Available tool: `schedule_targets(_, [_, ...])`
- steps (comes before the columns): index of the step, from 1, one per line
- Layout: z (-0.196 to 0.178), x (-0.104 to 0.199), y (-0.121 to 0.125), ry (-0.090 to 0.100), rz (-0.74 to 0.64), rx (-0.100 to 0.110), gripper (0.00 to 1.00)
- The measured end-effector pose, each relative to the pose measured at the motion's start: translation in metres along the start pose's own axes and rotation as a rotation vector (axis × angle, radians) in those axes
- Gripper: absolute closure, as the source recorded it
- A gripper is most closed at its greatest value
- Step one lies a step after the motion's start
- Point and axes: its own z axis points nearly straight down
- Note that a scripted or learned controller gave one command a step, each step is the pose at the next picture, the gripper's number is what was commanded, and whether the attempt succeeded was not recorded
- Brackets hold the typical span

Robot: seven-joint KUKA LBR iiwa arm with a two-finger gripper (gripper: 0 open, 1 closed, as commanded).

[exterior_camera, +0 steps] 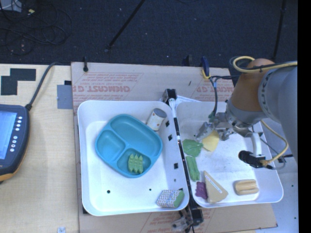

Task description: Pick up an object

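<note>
Down in the right bin (272,191), the gripper (214,130) hangs low over a pale yellow piece (211,142), its metal fingers spread apart, with the piece just beside and below their tips rather than between them. Nothing is held. That yellow piece looks like the chosen target, since the arm (262,98) has its wrist bent toward it from the right.

Most of the loose toys lie toward the near and left part of this bin, probably where they came to rest after being dropped. I count one yellow piece, one green leaf (191,147) touching it on the left, one long green pod (193,169), one small purple thing (200,190), one tan wedge (214,186) and one bread roll (245,186) set apart on the right.

Over in the left bin (92,188) sit one blue divided plate (116,142) with one green ridged toy (135,163) in a compartment, one small cup (156,119) tipped against the divider, and one patterned block (170,197) at the near corner. Two bins in all.
</note>
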Motion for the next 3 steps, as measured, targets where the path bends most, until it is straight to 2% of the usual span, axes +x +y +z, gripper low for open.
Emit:
schedule_targets(1, [-0.011, 0.0, 0.002, 0.001, 0.002, -0.003, 1.0])
schedule_targets(2, [-0.011, -0.001, 0.002, 0.001, 0.004, -0.003, 0.0])
schedule_targets(3, [-0.044, -0.008, -0.026, 0.0, 0.0, -0.003, 0.0])
